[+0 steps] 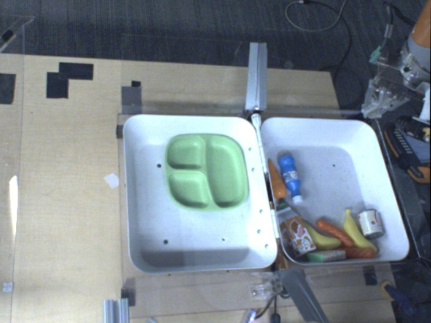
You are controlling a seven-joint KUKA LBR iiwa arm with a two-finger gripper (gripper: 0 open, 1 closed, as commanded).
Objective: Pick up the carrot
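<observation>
Camera view: carrot (277, 180) lies in right bin (337, 136), well apart from tool (384, 99)

Bins (145, 200): white, two. Tray (205, 170): pale green, in the left bin. Carrot (277, 180): orange, at the right bin's left wall. Bottle (290, 175): blue cap and label, white foot. Banana (353, 229): yellow. Can (370, 223): silver. Packet (297, 235): brown and red, with lighter print. Bench (60, 200): light wood, with black square marks (67, 78). Floor (168, 19): dark grey, ribbed. Gripper (384, 99): grey metal.
</observation>
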